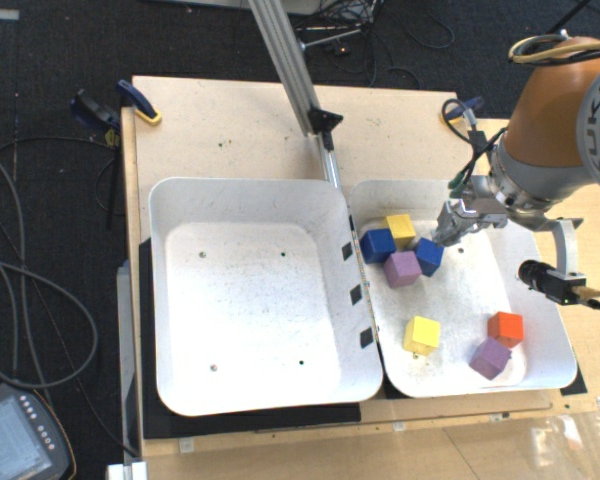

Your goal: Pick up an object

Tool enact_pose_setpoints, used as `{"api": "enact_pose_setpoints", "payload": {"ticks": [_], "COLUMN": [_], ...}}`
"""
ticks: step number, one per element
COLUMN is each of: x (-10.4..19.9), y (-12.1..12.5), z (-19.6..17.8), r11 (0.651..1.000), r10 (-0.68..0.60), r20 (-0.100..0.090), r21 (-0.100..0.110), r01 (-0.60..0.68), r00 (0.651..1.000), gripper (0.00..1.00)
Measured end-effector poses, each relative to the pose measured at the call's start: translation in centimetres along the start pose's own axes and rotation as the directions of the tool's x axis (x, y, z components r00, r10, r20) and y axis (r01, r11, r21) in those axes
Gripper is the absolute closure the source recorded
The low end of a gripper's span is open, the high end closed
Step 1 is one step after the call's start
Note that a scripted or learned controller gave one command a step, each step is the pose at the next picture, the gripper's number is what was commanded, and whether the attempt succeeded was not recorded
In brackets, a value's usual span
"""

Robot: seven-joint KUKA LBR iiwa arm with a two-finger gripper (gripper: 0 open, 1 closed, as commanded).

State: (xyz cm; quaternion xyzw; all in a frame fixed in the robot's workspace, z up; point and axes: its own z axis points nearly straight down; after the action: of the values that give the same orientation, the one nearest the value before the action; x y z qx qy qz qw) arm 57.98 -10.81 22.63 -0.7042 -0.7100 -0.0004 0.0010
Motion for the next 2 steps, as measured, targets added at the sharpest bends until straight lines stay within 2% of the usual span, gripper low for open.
{"api": "enact_pose_setpoints", "payload": {"ticks": [1, 2], "x": [5.5, 10.7], "y": [0.4, 1.7], "z": [-1.2, -1.8], "r11": [1.000, 1.000], "r10": [-0.001, -0.001], "r20": [0.000, 0.000], "r21": [-0.004, -0.004], "r01": [0.001, 0.001], "r00": [1.000, 1.000], "gripper": [1.00, 1.00]}}
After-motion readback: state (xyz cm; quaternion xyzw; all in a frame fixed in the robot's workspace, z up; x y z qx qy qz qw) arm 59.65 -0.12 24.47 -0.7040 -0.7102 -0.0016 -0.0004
